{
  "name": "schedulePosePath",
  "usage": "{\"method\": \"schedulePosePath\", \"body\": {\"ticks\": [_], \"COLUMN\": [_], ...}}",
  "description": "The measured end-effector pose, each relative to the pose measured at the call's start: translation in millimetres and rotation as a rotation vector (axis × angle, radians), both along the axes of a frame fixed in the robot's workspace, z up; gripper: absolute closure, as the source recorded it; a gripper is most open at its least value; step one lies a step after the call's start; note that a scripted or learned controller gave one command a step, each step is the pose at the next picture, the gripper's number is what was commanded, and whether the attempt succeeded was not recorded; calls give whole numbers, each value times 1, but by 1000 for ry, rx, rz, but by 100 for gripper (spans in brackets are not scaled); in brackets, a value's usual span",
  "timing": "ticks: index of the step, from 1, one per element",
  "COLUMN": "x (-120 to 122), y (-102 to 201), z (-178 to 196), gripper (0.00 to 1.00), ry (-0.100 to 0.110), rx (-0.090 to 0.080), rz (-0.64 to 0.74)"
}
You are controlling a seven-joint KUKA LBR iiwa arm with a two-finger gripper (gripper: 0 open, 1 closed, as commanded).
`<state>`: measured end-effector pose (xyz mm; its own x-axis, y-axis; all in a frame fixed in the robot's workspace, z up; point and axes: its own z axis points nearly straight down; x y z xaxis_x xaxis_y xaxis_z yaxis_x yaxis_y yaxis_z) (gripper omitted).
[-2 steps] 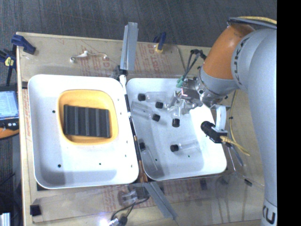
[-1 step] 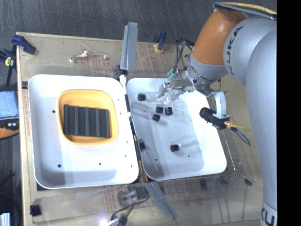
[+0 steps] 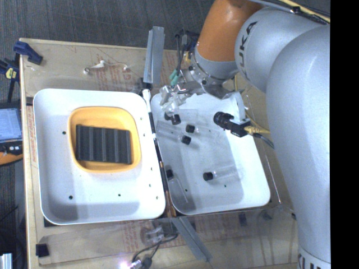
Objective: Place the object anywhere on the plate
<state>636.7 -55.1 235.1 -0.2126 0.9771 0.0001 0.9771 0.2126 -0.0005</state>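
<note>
A dark grey ridged block lies flat on the yellow plate, which sits in the left white bin. My gripper hangs over the far left corner of the right bin, well apart from the block and the plate. Nothing shows in its grasp. The grey arm with its orange band comes in from the upper right and covers the right side of that bin.
Several small black pieces lie scattered on the right bin's floor, some with clear parts. A black cable connector juts from the wrist. A metal divider stands between the bins at the back.
</note>
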Motion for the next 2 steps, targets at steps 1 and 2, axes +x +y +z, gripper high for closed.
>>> {"method": "schedulePosePath", "body": {"ticks": [1,2], "x": [6,-4], "y": [41,60], "z": [-37,-44], "gripper": [100,100], "ry": [4,4], "rx": [0,1], "rz": [294,487]}}
